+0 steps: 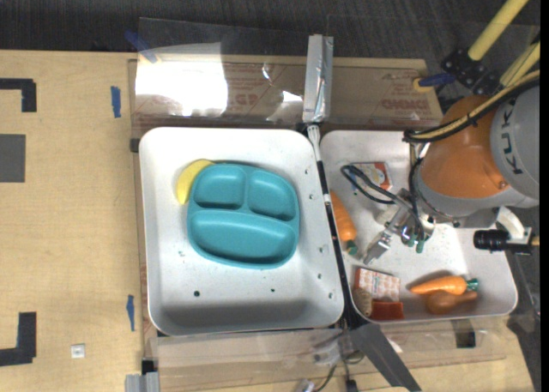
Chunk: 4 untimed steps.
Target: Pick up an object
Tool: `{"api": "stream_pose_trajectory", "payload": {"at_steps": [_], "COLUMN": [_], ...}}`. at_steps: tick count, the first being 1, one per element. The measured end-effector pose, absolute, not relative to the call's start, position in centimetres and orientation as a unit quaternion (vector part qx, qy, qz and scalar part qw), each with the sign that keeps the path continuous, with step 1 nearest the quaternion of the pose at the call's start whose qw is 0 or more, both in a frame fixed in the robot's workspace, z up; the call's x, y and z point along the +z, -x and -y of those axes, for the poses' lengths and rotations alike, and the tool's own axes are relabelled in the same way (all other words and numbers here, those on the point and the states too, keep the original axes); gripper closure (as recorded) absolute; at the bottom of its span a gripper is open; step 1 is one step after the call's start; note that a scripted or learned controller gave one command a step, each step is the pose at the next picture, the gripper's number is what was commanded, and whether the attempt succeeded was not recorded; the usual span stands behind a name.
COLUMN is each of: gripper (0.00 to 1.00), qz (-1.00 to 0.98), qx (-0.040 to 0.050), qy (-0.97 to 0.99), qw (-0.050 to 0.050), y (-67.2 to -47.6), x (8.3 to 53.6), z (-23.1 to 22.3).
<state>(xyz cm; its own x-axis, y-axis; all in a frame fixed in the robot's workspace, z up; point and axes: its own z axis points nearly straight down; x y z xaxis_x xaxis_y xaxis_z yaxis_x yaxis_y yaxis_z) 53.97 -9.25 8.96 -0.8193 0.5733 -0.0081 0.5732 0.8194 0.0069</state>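
A single camera is fixed above the bench (pixel 60 210), looking down at a slant so that the far side lies along the frame's top. It stands back enough to take in both white bins whole (the left bin (pixel 163 296) and the right bin (pixel 502 296)), with the arm (pixel 480 159) reaching in from the right.

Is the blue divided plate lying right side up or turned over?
Right side up: the blue divided plate in the left bin shows its three hollow compartments facing upward.
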Motion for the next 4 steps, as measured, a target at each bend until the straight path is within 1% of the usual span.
{"api": "stream_pose_trajectory", "payload": {"at_steps": [1,2,3,4], "gripper": [0.00,0.00,1.00,1.00], "qz": [-0.938,-0.956,-0.956,-0.945], "qx": [0.0012,0.0006,0.0008,0.0031], "qy": [-0.347,-0.293,-0.292,-0.326], "qw": [0.006,0.005,0.012,0.009], "y": [-63.8,-58.7,-59.1,-56.7], "x": [17.0,8.9,10.2,24.3], "z": [10.4,13.9,13.9,6.9]}}
